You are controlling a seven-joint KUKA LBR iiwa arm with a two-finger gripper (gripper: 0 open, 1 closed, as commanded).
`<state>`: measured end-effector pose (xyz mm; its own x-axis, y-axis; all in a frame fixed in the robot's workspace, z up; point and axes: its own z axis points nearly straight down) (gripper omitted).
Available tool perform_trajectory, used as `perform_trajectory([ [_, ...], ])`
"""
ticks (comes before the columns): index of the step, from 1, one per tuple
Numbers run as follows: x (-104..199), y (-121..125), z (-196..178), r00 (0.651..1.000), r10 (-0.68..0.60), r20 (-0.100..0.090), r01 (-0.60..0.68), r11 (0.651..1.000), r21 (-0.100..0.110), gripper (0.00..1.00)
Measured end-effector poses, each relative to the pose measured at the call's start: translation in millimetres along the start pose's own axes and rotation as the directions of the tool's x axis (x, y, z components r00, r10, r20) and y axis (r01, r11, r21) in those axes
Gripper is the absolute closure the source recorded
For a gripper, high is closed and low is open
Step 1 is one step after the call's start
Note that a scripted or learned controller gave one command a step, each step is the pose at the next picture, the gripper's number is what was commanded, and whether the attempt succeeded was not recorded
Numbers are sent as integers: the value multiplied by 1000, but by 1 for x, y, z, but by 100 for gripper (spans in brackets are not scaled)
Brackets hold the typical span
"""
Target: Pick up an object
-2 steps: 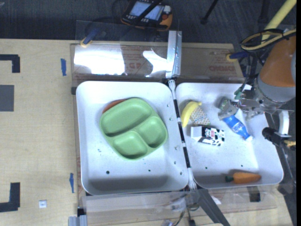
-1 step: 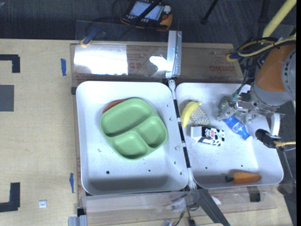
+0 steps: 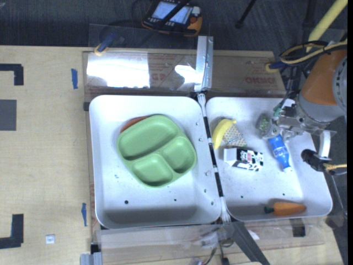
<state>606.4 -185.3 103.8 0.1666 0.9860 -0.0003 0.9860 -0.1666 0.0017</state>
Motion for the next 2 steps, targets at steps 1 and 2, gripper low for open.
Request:
perform_trajectory([
  [1, 30, -17, 16, 999, -52, 1, 52, 999, -5, 100],
  [2, 102, -49, -156, 996, -85, -1, 85, 996, 1, 100],
])
